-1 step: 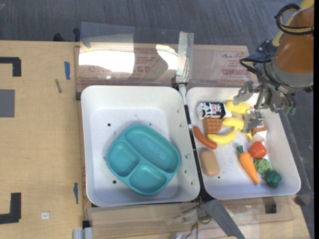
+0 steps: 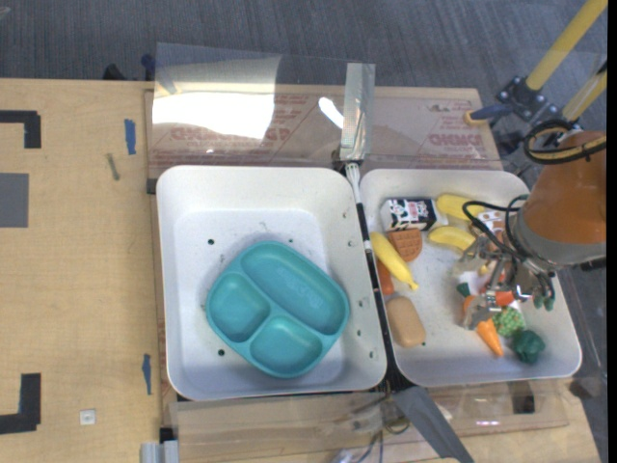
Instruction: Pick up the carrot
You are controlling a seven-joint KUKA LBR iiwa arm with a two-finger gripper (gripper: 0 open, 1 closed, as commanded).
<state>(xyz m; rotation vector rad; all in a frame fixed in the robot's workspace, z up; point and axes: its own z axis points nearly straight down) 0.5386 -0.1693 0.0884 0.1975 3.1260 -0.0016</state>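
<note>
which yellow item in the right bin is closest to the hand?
The banana in the middle of the right bin, just left of the hand. The corn lies by the divider.

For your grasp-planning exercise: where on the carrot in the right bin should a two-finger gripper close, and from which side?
Probably from above, across the carrot's thicker middle, fingers either side of its long axis. It lies flat on the bin floor, slanted, with the broccoli close on its right, so a sideways approach looks crowded.

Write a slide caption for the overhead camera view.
Robot hand hovers over toy food in the right bin, near the carrot; teal tray sits left.
</note>
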